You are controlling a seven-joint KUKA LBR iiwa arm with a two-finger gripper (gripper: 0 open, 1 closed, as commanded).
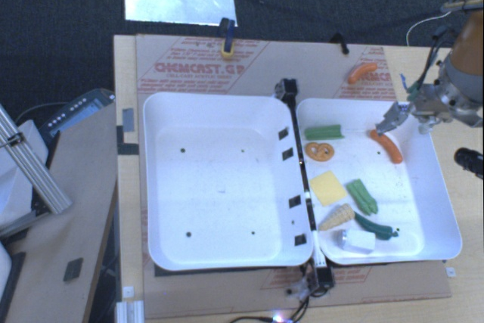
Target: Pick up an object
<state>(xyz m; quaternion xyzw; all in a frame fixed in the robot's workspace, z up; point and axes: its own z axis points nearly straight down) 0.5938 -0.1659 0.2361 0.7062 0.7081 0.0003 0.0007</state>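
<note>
Camera view, looking down at a slant on the table (83,185), carries two white bins side by side; the left bin (219,185) sits toward nine o'clock of the frame and the right bin (442,227) toward three o'clock; the arm (465,60) comes in from three o'clock and its hand (395,119) hovers over the upper right part of the right bin; whether its fingers stand wide or narrow I cannot tell, for the tips are small and blurred, and nothing is seen between them

The likeliest target, an orange sausage (386,145), lies in the right bin just at five o'clock of the hand, close beneath it but, as far as can be judged, not gripped; the other things in that bin lie untouched: a green strip (324,132) and a pretzel (319,152) toward nine o'clock of the sausage, a yellow cheese slice (328,187), a green pepper (362,197), a cone (336,218), a dark green piece (376,227) and a white block (356,240) toward six and seven o'clock; a second sausage (362,72) lies outside the bins on the cardboard at twelve o'clock

Judged from this, the task is at the approach stage; the reach is made, while the closing on an object and the lift remain to be done
</note>
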